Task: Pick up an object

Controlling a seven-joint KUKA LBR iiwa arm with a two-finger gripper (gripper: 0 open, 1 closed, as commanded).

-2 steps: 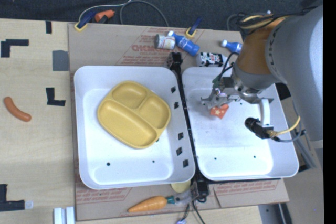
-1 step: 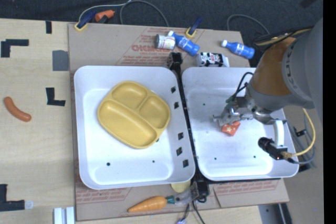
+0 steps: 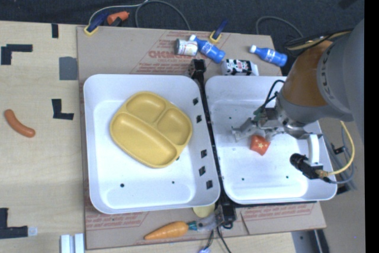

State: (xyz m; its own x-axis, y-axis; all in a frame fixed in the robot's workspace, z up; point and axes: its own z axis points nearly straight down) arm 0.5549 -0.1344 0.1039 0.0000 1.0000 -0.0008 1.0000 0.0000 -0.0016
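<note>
Gripper Position and Grasp Risks

Gripper [image 3: 249, 129] sits low in the right bin [image 3: 237, 183], reached in from the right. Its grey fingers spread toward the bin's left wall. Whether they are wide or narrow cannot be told from this angle, and nothing is seen between them.

Red block [image 3: 259, 144], the nearest candidate for pickup, lies on the bin floor just beside and below the fingers. It appears to sit outside the fingers, not between them.

Left bin [image 3: 100, 186] holds a yellow tray [image 3: 151, 127], well apart from the arm.

Failure risks, as judged from this layout:

- Missed grasp. The block seems offset from the finger line, so closing here would likely catch nothing.
- Push-away. A finger touching the block's side may slide it across the smooth floor.
- Wall contact. The fingertips point toward the divider between the bins; further travel left may strike it.
- Cable snag. A black cable [image 3: 305, 164] near the wrist hangs close to the bin rim.
</note>
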